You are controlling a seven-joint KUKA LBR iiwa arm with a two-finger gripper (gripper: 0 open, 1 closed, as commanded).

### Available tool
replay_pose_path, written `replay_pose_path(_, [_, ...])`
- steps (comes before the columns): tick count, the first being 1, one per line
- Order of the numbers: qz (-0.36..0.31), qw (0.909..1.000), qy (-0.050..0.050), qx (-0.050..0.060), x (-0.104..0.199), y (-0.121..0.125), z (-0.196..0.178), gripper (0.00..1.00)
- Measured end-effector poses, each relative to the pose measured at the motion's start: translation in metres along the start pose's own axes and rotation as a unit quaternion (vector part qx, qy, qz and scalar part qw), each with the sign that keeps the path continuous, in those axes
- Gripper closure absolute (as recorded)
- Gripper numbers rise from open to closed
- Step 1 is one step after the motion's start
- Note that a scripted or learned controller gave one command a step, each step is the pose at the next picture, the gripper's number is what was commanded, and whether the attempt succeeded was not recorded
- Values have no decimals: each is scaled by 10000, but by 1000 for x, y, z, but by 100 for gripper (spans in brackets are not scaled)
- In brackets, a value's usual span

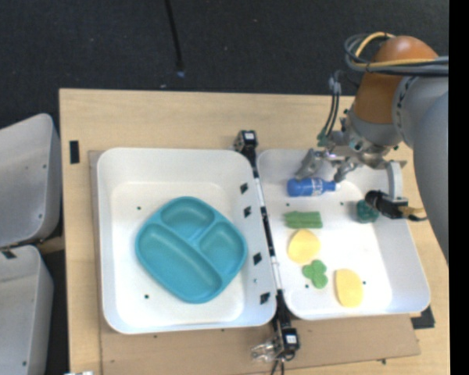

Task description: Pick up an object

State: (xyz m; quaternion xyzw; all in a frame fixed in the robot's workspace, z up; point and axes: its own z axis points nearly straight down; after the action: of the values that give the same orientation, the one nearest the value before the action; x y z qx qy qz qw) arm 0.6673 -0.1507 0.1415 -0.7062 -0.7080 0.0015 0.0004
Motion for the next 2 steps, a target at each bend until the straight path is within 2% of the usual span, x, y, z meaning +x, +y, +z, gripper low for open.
replay_pose_path(1, [2,10000,4,-28,-1,1,19,0])
replay_pose_path(2, [-5,10000,-3,-43,-2,2,8,100])
